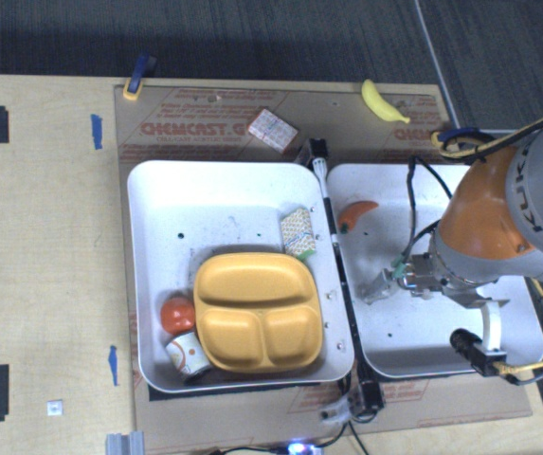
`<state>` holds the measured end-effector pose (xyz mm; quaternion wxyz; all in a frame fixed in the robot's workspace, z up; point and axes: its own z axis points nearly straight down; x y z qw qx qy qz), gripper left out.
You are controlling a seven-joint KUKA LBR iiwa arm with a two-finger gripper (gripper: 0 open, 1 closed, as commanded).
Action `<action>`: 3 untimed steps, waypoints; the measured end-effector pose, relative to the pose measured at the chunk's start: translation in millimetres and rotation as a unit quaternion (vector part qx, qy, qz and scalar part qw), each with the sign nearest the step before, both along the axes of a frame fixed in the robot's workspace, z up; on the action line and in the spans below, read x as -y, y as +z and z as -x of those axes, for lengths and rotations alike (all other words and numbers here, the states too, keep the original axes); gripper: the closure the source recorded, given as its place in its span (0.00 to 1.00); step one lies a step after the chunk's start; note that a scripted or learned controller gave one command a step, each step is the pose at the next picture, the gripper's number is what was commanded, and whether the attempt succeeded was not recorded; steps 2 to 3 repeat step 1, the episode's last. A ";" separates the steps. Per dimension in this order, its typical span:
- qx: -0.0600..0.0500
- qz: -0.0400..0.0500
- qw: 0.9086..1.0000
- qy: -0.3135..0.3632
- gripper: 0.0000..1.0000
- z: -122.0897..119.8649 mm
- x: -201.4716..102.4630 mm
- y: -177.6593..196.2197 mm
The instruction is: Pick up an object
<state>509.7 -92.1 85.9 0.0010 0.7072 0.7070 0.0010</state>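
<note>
Over the right bin [527,335], the grey arm with its orange band reaches in from the right, and its claw [385,287] hangs low above the bin's smooth white floor; whether it is open or closed cannot be told. Near the far-left corner of this bin, well apart from the claw, lies a small orange object [356,213], rounded and tapering to one side, with a matte look.

The left bin [157,254] is a shallow white tray with rounded corners and a few dark specks on its floor. Most of its near half is taken by a yellow plastic plate [257,309], glossy, with rounded corners and moulded compartments. Touching the plate's left edge is a red ball [176,313], and just below it a small white cup-like item [188,353] with orange marks. At the plate's far right corner sits a crinkled patterned packet [298,230].

Both bins rest on printed brown cardboard on the pale wooden bench [44,254]. On the cardboard beyond the bins lie a yellow banana [383,102] and a small checked square packet [271,129].
</note>
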 end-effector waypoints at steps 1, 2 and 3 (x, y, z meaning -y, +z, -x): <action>0.001 0.000 1.000 0.000 0.00 1.2 -0.1 0.2; 0.001 0.000 1.000 0.000 0.00 1.2 -0.1 0.2; 0.001 0.000 1.000 0.000 0.00 1.2 -0.1 0.2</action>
